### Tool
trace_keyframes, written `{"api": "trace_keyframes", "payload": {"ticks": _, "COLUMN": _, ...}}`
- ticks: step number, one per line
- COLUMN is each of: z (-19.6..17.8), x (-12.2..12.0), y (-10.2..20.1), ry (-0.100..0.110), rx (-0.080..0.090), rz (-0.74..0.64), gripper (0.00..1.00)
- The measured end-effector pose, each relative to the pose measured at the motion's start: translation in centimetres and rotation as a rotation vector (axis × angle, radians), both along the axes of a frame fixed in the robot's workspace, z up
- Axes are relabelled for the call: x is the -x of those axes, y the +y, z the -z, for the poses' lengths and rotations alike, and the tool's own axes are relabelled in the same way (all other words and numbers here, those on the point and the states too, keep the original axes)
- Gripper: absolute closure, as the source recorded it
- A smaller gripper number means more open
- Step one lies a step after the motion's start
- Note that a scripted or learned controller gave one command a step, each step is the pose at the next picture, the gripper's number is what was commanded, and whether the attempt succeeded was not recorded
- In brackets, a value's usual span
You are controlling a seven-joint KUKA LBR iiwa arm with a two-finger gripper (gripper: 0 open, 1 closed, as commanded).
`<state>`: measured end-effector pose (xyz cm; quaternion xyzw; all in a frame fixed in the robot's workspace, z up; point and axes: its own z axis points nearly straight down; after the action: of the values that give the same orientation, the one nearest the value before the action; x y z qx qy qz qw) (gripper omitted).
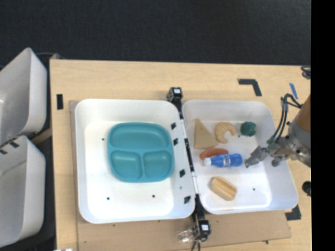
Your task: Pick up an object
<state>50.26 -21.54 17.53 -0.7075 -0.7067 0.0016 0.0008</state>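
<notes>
The right bin (280, 192) holds a tan wedge (203, 135), a pale croissant (225, 131), a green round piece (248, 128), a red sausage (213, 153), a blue bottle (225, 161) lying on its side and a bread roll (223, 188). My gripper (265, 159) reaches in from the right edge and hovers over the bin's right part, just right of the blue bottle. It is open, and only white bin floor shows between the fingers.
The left bin (89, 192) carries a teal divided plate (140, 151). A black-clipped divider (186, 150) joins the two bins. White containers (18, 98) stand off the bench at the far left.
</notes>
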Motion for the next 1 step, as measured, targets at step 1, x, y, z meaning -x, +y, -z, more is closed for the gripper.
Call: {"api": "trace_keyframes", "payload": {"ticks": 1, "z": 4.45, "x": -0.09, "y": -0.78, "ry": -0.001, "rx": 0.001, "rz": 0.001, "gripper": 0.0}}
